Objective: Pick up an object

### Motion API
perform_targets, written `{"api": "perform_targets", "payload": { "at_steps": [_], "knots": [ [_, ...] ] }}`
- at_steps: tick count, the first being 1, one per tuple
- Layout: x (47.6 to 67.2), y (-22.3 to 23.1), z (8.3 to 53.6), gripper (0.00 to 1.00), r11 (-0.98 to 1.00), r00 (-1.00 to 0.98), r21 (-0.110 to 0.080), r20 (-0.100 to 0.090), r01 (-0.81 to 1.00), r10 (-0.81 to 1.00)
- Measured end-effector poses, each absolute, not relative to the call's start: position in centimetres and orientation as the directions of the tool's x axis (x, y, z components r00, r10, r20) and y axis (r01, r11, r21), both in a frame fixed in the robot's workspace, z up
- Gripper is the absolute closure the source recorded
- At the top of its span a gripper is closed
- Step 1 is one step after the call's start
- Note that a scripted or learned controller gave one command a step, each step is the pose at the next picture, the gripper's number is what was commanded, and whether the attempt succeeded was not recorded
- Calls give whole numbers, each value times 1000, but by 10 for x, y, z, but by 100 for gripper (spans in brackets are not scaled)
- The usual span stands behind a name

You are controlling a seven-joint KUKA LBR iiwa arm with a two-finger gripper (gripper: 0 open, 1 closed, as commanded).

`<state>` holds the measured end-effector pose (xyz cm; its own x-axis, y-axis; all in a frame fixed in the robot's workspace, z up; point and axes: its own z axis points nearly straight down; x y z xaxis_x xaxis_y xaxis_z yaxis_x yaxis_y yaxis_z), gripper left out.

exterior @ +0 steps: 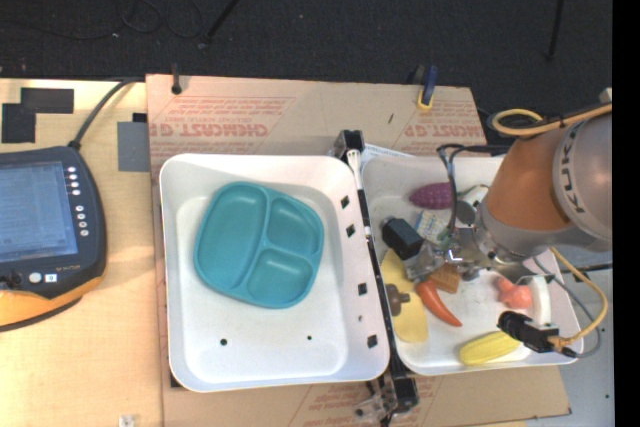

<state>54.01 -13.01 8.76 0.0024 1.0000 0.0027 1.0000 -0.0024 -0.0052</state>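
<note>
My gripper (pixel 437 265) is low in the right bin (pixel 470 363), near its middle, reached in from the right. An orange carrot (pixel 439 304) lies just below it, and a small brown piece (pixel 446 281) sits right at its tip. A black block (pixel 402 237) rests close on its left. A purple piece (pixel 432 195) lies toward the bin's far side. The arm hides whatever is directly under the wrist.
A pale yellow item (pixel 408 317) and a small brown thing (pixel 397 295) lie by the right bin's left wall. A yellow corn cob (pixel 490 348) and a pink toy (pixel 515 292) sit at front right. The left bin (pixel 200 355) holds a teal divided plate (pixel 260 245).
</note>
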Motion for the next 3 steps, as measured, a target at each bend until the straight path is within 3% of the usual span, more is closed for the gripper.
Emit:
{"api": "perform_targets", "payload": {
  "at_steps": [1, 2, 3],
  "knots": [
    [542, -133, 98, 100, -9, 9, -4, 1, 1000, 1000],
    [541, -133, 97, 0, -9, 9, -5, 1, 1000, 1000],
    [476, -99, 89, 0, -7, 7, 4, -6, 1000, 1000]
  ]
}}
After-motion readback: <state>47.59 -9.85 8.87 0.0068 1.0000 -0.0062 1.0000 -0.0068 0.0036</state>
